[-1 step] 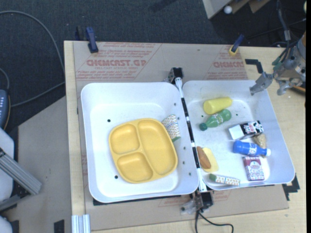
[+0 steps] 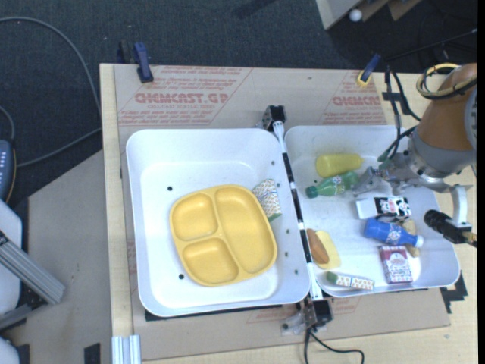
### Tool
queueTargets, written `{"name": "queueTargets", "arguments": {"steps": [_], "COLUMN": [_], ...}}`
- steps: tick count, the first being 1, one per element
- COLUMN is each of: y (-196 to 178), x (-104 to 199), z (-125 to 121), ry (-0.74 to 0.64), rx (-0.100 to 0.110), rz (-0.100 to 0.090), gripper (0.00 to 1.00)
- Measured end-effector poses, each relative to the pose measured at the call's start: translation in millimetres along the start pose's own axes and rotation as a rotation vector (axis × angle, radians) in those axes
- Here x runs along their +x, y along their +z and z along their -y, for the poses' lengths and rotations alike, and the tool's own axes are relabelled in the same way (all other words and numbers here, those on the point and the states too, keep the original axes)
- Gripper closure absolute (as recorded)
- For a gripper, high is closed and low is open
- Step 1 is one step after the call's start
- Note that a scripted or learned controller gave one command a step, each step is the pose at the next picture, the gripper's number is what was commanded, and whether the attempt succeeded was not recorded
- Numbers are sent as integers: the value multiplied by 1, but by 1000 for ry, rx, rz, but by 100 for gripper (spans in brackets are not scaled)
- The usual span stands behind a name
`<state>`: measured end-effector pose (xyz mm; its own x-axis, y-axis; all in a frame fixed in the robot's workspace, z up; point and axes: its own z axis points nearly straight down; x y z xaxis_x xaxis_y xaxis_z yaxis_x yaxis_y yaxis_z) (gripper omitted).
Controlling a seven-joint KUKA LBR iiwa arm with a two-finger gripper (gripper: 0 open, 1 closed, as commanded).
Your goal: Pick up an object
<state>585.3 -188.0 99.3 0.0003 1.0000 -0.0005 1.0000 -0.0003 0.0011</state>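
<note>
The right bin holds several objects: a yellow lump at the back, a green bottle lying in front of it, a white and black box, a blue bottle, a red packet, a toy hot dog and a white labelled piece at the front. My gripper reaches in from the right and hangs low at the back of this bin, just right of the green bottle and above the white and black box. Nothing shows as lifted.
The left bin bears a yellow divided plate and a small patterned cup against its right wall. The arm's grey wrist and orange band overhang the right bin's far right corner. Blue clamps grip the bench's back edge.
</note>
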Motion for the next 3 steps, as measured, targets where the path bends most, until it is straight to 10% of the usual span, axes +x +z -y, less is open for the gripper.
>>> {"name": "queueTargets", "arguments": {"steps": [1, 3], "y": [15, 18], "x": [35, 81], "z": [45, -65], "ry": [0, 3], "rx": [2, 19], "rz": [-1, -3], "gripper": [0, 0]}}
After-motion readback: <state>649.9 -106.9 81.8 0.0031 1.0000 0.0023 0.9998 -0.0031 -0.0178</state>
